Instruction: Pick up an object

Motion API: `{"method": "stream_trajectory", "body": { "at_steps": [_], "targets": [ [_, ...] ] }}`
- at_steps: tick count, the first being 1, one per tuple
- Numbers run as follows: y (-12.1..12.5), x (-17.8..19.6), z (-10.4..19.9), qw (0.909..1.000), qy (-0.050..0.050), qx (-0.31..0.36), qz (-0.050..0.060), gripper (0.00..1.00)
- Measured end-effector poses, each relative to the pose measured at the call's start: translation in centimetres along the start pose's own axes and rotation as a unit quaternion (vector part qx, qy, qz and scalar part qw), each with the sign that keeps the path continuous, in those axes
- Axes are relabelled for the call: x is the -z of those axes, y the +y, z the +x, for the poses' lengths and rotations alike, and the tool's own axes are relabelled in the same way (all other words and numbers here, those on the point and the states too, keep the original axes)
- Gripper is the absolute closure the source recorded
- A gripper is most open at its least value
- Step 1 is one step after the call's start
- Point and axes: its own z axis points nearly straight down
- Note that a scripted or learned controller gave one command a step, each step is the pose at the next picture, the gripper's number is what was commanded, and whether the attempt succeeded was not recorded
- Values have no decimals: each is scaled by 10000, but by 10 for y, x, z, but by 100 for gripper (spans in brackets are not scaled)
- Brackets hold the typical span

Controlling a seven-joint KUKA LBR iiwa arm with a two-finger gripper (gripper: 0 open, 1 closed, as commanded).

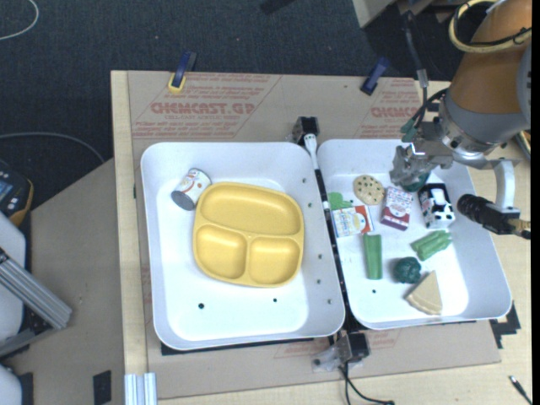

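Observation:
My gripper (407, 175) hangs over the back of the right bin (472, 310), just above a red-and-white packet (396, 208) and right of a round cookie (368, 189). Around it lie a black-and-white toy cow (436, 207), a green pepper-like piece (431, 245), a dark green broccoli (407, 269), a tan wedge (426, 294), a green cylinder (373, 256) and a small carton (348, 222). Nothing shows between the fingers.
The left bin (169, 302) holds a yellow divided plate (249, 233) and a small tipped can (190, 188) at its back left. A black clamp (305, 131) sits between the bins at the back. The grey arm reaches in from the upper right.

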Motion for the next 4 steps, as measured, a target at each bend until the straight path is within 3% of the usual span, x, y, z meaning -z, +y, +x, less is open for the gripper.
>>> {"method": "stream_trajectory", "body": {
  "at_steps": [1, 2, 4],
  "targets": [
    [-5, -17, 13, 10000, -1, -13, 16, 100],
    [-10, -19, 5, 10000, -5, -25, 10, 100],
    [-9, -3, 0, 10000, -11, -18, -17, 100]
  ]
}}
